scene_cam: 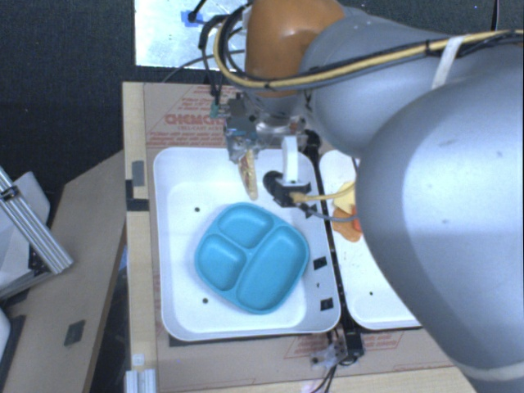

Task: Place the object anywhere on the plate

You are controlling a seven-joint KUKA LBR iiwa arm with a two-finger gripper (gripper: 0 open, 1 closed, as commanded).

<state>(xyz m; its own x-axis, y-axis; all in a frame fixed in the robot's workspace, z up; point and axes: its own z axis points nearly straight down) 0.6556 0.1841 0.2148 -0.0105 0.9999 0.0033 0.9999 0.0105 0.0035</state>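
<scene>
A blue plate (251, 256) with three compartments lies in the left white bin (182, 219), toward its front. My gripper (248, 180) hangs over the back of that bin, just beyond the plate's far rim. Its two tan fingers are pressed together, and nothing shows between them. A yellow object (348, 195) and an orange object (350, 228) lie in the right bin (368, 301) near its left wall, partly hidden by the arm.
The large grey arm covers most of the right bin and the right side of the view. A divider with black clips (327, 260) runs between the bins. A cardboard sheet (184, 113) lies under both bins.
</scene>
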